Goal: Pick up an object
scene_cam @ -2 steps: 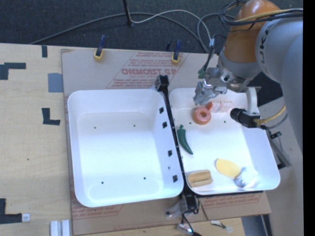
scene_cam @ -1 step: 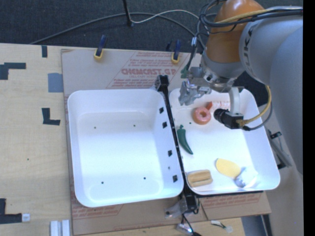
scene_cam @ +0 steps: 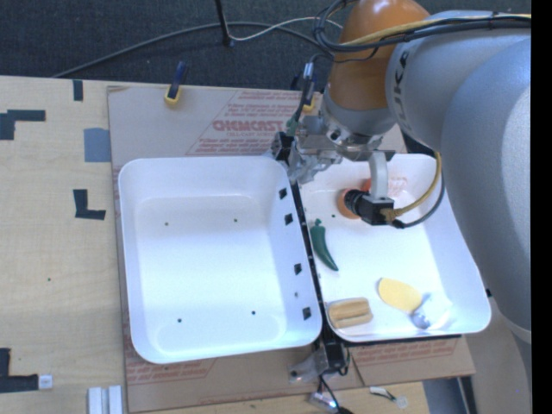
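While the jaws (scene_cam: 304, 158) hover over the right bin's (scene_cam: 448, 257) eleven o'clock rim, spread unreadable, the green pepper (scene_cam: 324, 247) lies at seven o'clock; descending here risks striking plastic.

Green pepper (scene_cam: 324, 246), tan block (scene_cam: 349, 312), yellow piece (scene_cam: 399, 294): right bin (scene_cam: 448, 257).
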`<action>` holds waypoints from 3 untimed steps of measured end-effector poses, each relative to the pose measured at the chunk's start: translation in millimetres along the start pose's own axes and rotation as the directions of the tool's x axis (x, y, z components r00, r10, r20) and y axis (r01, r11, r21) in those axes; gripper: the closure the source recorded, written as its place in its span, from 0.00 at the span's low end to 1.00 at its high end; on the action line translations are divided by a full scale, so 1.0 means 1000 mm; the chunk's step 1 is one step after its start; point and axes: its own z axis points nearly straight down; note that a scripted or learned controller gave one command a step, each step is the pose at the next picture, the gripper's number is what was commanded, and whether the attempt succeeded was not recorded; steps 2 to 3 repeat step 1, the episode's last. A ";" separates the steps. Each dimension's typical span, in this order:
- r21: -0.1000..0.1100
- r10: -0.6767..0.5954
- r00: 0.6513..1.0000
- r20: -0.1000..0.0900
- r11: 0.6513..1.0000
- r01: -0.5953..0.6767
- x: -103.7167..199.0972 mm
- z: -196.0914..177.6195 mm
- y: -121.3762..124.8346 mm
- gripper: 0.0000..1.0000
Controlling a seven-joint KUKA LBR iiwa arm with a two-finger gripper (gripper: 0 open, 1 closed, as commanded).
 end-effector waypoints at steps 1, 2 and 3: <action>0.001 -0.001 1.000 0.000 1.000 0.001 0.055 0.011 0.001 1.00; 0.001 -0.001 1.000 0.000 1.000 0.001 0.055 0.011 0.001 1.00; 0.001 -0.001 1.000 0.000 1.000 0.001 0.055 0.011 0.001 1.00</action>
